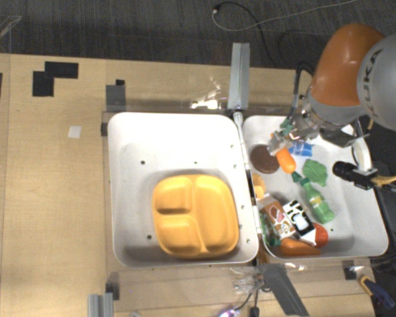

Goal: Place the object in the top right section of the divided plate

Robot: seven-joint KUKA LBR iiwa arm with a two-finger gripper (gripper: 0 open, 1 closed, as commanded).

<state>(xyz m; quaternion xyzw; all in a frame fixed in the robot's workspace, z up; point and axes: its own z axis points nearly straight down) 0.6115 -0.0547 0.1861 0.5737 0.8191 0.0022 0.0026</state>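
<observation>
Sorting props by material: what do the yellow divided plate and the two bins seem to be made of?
The plate looks like moulded plastic: uniform yellow, rounded dividers, soft sheen. The left bin and right bin look like thin white plastic or coated metal, smooth and matte with rounded corners; the view can't settle which.

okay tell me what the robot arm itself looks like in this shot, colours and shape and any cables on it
The arm is bulky and rounded: a grey shell with a glossy orange band above the wrist. Below that sits a small metallic gripper with bits of coloured wiring on it. Its details are too small to make out.
</observation>
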